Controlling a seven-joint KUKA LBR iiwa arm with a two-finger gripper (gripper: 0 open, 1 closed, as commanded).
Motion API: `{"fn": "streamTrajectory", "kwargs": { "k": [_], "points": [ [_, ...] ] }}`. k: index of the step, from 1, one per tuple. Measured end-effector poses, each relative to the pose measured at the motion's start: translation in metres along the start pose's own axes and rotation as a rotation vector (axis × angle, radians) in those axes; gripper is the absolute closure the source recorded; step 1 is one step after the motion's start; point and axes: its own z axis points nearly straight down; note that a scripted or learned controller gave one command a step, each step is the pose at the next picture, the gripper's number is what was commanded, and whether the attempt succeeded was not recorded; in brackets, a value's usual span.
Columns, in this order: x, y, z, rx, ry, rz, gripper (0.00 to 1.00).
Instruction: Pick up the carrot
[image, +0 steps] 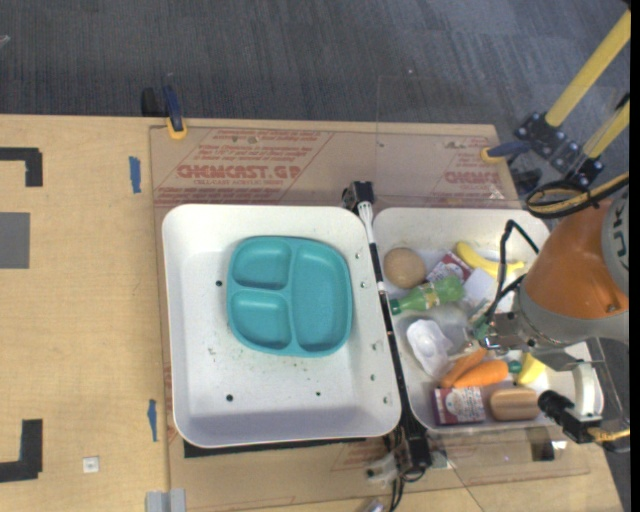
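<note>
Right bin (400, 345) is packed: carrot (478, 373) is hemmed in by a plastic cup (430, 343), a packet (461, 404) and a brown roll (514, 404). My own arm (572, 275) covers the right side. Left bin (195, 300) has open floor around the teal tray (291, 296).

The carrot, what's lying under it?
Under the carrot lie a red-labelled packet and a brown sausage-like thing, down on the right bin. The arm covers the carrot's upper right end, so what's there stays hidden.

Grey arm (575, 320), broad orange band (570, 265) above the wrist, black cable (515, 240) looping alongside
</note>
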Motion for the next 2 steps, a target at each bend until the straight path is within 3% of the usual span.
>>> {"fn": "streamTrajectory", "kwargs": {
  "k": [1, 2],
  "points": [
    [0.048, 0.064, -0.083, 0.022, 0.01, 0.181, 1.0],
    [0.156, 0.09, -0.081, 0.027, 0.01, 0.338, 1.0]
  ]
}}
